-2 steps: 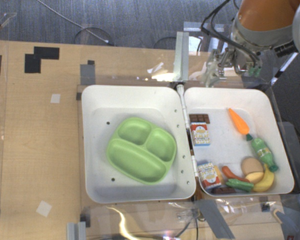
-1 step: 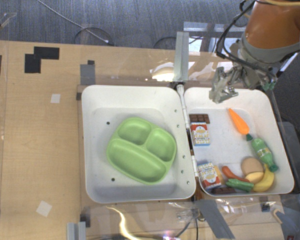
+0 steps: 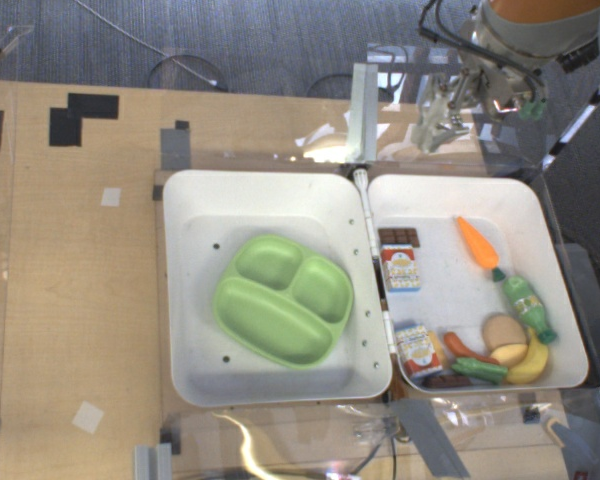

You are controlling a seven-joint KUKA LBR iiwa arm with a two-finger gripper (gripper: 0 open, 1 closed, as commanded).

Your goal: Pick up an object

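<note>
My gripper hangs above the bench behind the far edge of the right bin, fingers pointing down with a gap between them and nothing held. In the right bin lie an orange carrot, a green bottle, a brown chocolate bar, a small white carton, a second carton, a potato, a banana, a red sausage and a green pepper.
The left bin holds a green divided plate. A grey upright post stands at the far end of the divider between the bins. Black markers sit on the wooden bench at far left.
</note>
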